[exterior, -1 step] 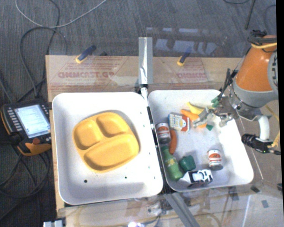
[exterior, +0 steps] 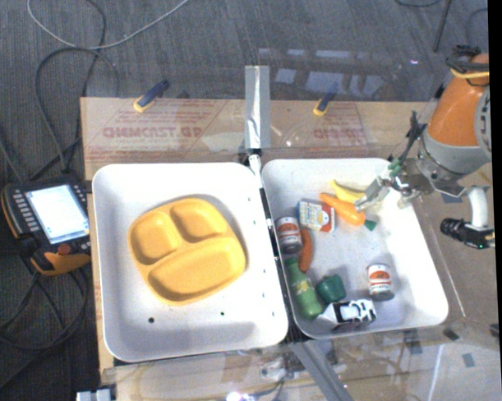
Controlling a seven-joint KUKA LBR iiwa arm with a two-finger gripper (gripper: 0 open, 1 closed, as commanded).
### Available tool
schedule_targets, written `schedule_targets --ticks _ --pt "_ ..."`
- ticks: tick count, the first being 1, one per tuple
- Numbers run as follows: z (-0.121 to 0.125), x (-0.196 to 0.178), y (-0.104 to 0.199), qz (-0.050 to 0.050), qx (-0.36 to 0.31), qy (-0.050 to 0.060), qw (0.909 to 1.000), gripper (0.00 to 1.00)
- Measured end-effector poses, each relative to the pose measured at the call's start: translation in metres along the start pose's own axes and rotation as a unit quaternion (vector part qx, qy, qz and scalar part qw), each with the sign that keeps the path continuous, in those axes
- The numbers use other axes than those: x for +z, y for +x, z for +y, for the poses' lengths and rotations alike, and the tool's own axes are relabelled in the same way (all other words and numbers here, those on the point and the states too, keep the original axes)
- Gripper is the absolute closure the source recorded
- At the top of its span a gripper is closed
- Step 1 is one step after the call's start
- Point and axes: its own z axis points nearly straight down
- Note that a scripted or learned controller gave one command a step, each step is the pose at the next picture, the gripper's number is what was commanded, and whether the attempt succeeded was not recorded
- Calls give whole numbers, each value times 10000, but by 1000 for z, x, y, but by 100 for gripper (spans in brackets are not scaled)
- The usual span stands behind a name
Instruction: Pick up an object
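The right bin (exterior: 430,271) holds several small objects. An orange carrot (exterior: 342,207) and a yellow banana (exterior: 347,188) lie at its upper middle, next to a small carton (exterior: 316,215). My gripper (exterior: 388,192) hangs over the bin's upper right, just right of the carrot's tip. It is open with nothing between its fingers. Lower down lie a can (exterior: 288,233), a reddish sausage (exterior: 306,247), a green bottle (exterior: 302,289), a green block (exterior: 330,286), a second can (exterior: 380,281) and a black-and-white toy car (exterior: 354,313).
The left bin (exterior: 115,324) holds a yellow divided plate (exterior: 187,249). A metal divider post (exterior: 256,113) stands between the bins at the back. A teach pendant (exterior: 50,215) lies off the bench's left edge.
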Motion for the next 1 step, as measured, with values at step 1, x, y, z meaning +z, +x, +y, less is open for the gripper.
schedule_targets --ticks 1 --pt "43 67 2 27 -156 -38 9999 0"
